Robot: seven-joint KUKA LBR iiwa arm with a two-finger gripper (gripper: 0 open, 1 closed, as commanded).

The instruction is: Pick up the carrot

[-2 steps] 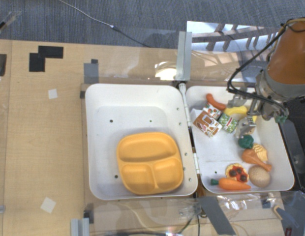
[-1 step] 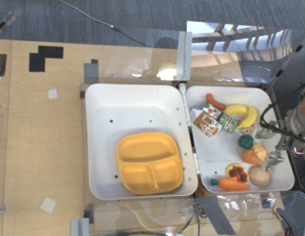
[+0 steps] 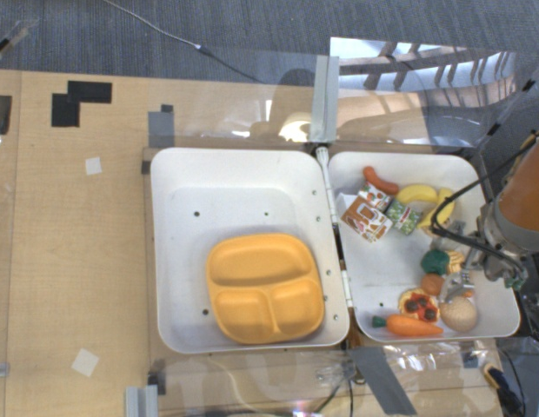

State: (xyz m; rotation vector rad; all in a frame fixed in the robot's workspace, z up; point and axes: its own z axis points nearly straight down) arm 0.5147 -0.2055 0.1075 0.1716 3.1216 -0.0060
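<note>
Lying along the near wall of the right bin [image 3: 509,320], the carrot [image 3: 414,326] sits below and to the left of the end effector [image 3: 461,283], close to it but not between its fingers. Just right of the carrot, almost under the end effector, rests a pale round item [image 3: 459,314] that may be an egg or a potato; what it is cannot be told for sure. Touching the carrot's upper side is a small round toy pizza [image 3: 419,303]. Whether the end effector is open or closed cannot be told, since its tip is small and blurred against the clutter.

Level with the end effector, to its left, sit a small orange-red ball [image 3: 432,283] and a dark green item [image 3: 436,261]. Well to the left, in the other bin [image 3: 178,181], lies a yellow divided tray [image 3: 264,286] with three compartments.

Farther back from the end effector, a banana [image 3: 422,195] lies near the middle of the right bin, with a small green carton [image 3: 405,218] and a brown-and-white carton [image 3: 368,216] just left of it. Beyond those, a red sausage [image 3: 380,181] lies near the far wall. The arm [image 3: 518,205], grey with an orange band, enters from the right above the bin's right wall. Both bins rest on the wooden counter [image 3: 69,259].
</note>
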